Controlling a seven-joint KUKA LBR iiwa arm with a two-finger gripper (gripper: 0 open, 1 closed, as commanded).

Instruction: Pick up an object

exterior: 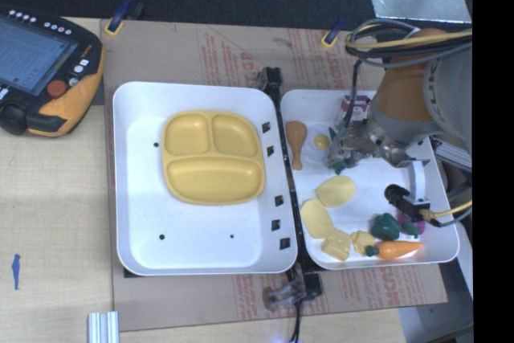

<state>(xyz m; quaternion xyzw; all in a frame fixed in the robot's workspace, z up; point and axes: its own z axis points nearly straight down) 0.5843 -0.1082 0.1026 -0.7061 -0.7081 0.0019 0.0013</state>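
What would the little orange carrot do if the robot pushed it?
The carrot looks rounded and tapered, so it would probably roll or spin. It seems a small, smooth toy, likely light and a bit slippery. It lies near the bin's wall, which might stop it.

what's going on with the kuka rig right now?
The arm reaches in from the right, its gripper low over the right bin, near the wooden spoon and a small yellow piece. Nothing shows between its fingers, so no pick yet. Toy food sits at the bin's front, including an orange carrot. The left bin holds a yellow divided plate.
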